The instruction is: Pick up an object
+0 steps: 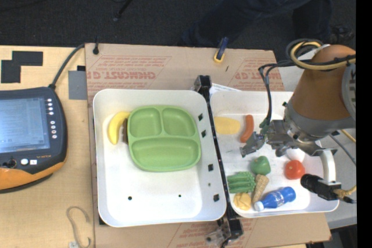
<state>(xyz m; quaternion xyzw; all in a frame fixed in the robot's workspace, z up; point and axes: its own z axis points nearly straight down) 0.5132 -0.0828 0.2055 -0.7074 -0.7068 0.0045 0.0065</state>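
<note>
My gripper (260, 147) hangs low over the middle of the right bin (232, 104), just above a green pepper (262, 165). Around it lie a yellow piece (226, 125), an orange-red sausage (248, 128) and a red tomato (294, 169). Near the front are a ribbed green piece (240, 182), a tan cone (260, 186), a blue bottle (278, 198) and a small yellow piece (242, 201). Nothing shows held in the gripper.
The left bin (151, 197) holds a green divided plate (164, 139) with a banana (115, 126) at its left edge. A black divider (210, 142) separates the bins. A tablet-like pendant (26, 130) lies on the bench at far left.
</note>
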